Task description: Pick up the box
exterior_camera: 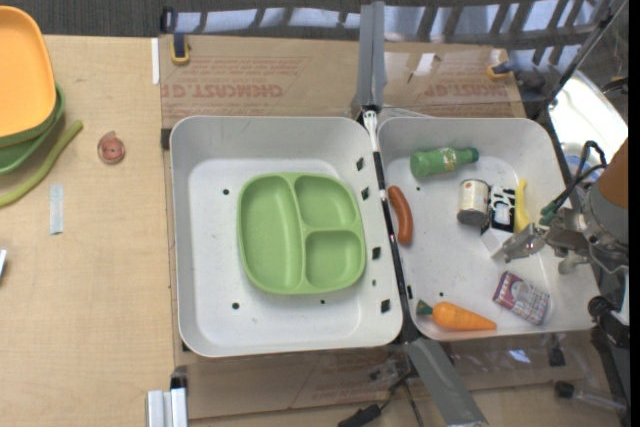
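A small red-and-white box (521,298) lies flat near the front right corner of the right bin (452,323). My gripper (522,244) reaches in over the bin's right wall and hovers just above and behind the box, apart from it. Nothing shows in its grasp. Just left of the gripper lies a black-and-white packet (500,207) with a yellow banana (521,205) beside it.
The right bin also holds a green bottle (443,160), a can (472,201), a sausage (401,214) and a carrot (462,317). A green divided plate (301,233) sits in the left bin (200,215). Orange and green plates (22,85) rest at the far left.
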Action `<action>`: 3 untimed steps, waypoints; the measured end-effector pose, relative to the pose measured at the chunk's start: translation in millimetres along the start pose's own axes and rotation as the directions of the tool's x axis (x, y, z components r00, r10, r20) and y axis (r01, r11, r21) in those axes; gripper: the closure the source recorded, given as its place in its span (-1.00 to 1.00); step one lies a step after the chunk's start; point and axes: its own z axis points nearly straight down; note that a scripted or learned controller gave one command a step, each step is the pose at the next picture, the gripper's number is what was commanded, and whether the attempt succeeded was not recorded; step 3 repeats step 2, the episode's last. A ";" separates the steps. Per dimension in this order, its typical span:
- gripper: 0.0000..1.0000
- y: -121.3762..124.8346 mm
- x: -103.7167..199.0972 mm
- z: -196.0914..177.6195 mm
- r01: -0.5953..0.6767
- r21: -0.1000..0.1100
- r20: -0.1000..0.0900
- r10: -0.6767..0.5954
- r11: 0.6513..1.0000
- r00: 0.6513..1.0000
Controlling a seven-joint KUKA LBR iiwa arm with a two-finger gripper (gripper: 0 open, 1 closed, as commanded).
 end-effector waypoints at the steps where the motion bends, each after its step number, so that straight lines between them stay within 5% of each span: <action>1: -1.00 -2.1 5.9 15.2 -0.039 0.002 0.000 0.039 0.999 0.999; 3: -1.00 0.5 -2.5 5.5 -0.049 0.001 -0.001 0.049 0.999 0.999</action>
